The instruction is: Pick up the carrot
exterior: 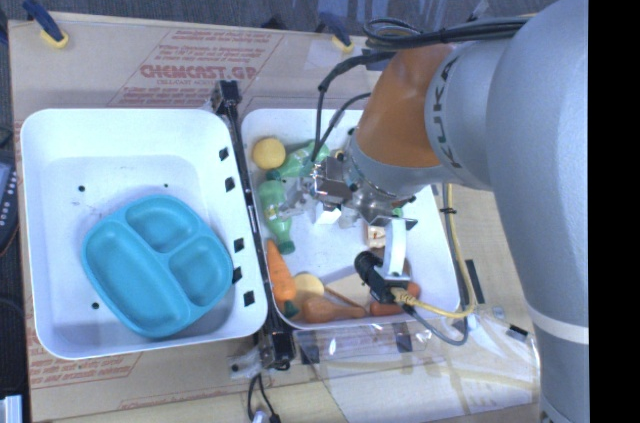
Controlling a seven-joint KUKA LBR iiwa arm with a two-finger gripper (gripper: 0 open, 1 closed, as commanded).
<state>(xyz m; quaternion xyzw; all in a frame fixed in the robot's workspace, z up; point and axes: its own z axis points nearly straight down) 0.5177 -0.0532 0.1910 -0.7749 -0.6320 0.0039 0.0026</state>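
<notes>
Evidently unlifted, the carrot (280, 275) lies near but apart from my pincer (318, 189), whose opening I cannot tell, so the grasp remains.

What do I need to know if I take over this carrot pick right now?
Gripper: hangs over the middle of the right bin, by the green items; open or shut cannot be told.
Carrot: lies in the right bin against its left wall, toward the near corner, apart from the gripper.
Done: nothing lifted.
Left: move over the carrot, descend, grasp, lift.
</notes>
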